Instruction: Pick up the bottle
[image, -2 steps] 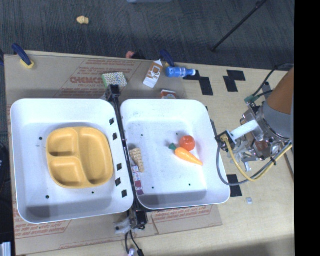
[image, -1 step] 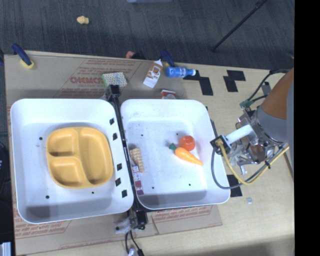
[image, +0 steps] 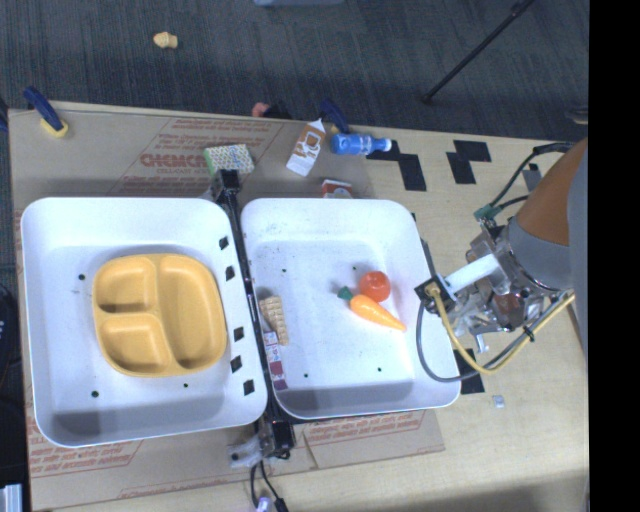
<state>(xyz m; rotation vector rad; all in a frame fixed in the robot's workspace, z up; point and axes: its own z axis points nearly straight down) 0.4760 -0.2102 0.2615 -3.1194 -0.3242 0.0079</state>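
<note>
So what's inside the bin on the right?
The right bin holds a toy carrot, an orange-red tomato-like ball touching it, and a tan waffle-like piece by the left wall. Whatever lies beneath them is covered.

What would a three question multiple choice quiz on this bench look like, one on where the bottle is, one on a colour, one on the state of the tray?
1. Where is the blue bottle?
A. In the left bin
B. On the bench beyond the right bin
C. On the yellow tray

2. What colour is the divided tray?
A. Yellow
B. Blue
C. Green

3. How does the tray lie?
A. Upside down
B. On edge
C. Flat in the left bin, compartments up

Answers: B, it lies outside the bins; A, plainly yellow; C, its three compartments face up.
</note>
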